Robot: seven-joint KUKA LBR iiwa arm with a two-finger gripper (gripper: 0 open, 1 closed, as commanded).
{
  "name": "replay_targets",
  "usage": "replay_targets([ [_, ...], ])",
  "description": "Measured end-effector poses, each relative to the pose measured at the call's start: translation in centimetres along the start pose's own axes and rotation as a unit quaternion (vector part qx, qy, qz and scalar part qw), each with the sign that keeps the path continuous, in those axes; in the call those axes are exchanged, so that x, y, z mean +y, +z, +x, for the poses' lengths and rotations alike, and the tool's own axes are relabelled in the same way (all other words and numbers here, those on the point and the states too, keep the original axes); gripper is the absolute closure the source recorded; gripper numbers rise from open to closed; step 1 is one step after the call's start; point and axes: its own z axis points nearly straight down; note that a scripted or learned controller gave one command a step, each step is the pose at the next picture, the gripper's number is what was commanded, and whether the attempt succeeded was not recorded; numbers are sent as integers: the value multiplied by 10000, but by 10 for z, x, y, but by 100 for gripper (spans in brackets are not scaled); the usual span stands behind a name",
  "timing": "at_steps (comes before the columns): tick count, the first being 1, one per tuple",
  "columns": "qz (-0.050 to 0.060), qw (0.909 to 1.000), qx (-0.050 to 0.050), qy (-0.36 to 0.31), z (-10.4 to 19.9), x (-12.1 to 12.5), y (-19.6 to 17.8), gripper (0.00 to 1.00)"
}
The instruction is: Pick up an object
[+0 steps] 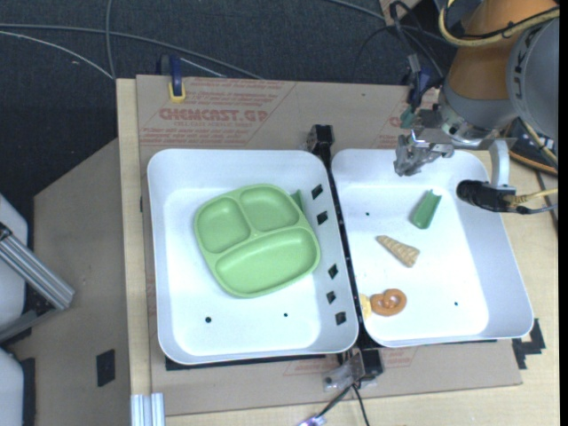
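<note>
You are looking down on a brown cardboard-covered bench (266,100) carrying two shallow white plastic bins side by side, with a row of black clips running along the seam between them.

The left white bin (177,327) is holding a light green three-compartment plastic plate (257,240). The plate is lying flat, slightly rotated, near the centre of that bin and closer to its far edge than to its near edge.

The right white bin (488,309) is holding three small objects. A green oblong plastic block (426,209) is lying tilted in the far half, toward the right edge. A tan cone-shaped shell-like piece (398,250) is lying near the centre of the bin, just in front of the green block and apart from it. An orange-brown pretzel-shaped piece (388,303) is sitting near the near left corner, well apart from the other two.

The grey arm with its orange band is reaching in over the far right corner of the bench. Its metal two-finger gripper (415,156) is hanging over the far edge of the right bin, beyond the green block and not touching it. You are seeing nothing between the fingers; how far apart they are standing cannot be told at this angle.
</note>
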Motion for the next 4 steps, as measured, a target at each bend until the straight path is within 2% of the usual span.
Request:
replay_targets([
  [1,7,10000,1,5,0,2,-44,100],
  [2,55,10000,17,-11,42,-18,-49,100],
  [4,62,10000,21,-19,152,-64,-43,100],
])
